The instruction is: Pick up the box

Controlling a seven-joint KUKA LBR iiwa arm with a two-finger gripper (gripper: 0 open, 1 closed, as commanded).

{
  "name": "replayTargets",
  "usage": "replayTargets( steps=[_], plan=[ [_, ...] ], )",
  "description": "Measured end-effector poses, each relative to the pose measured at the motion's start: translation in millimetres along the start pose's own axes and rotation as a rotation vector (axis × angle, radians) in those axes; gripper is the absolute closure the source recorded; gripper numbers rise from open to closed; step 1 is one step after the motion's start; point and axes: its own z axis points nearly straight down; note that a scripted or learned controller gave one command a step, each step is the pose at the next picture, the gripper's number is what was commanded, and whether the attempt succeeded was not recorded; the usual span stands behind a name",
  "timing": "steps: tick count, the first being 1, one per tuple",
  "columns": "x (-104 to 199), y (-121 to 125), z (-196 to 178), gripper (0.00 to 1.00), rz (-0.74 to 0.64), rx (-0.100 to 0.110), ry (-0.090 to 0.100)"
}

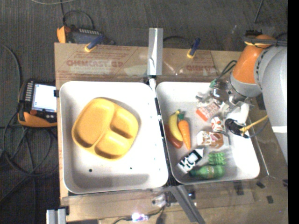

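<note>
Pincer sits low over upper part of right bin, amid small packets; can't tell its state; box, black & white, lies well down-left of it, near bin's front, long axis slanting up-right, touching green item; banana & carrot between; left bin holds yellow tray; bench on dark carpet w/ cables.

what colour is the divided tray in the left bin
Yellow; the divided tray shows plainly in the camera view, lying in the left bin.
</note>
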Motion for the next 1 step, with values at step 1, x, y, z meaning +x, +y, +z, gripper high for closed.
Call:
replayTargets(
  steps=[1],
  plan=[
    [-2.7,-0.3,-9.1,1.0,0.001,0.003,-0.005]
  ],
)
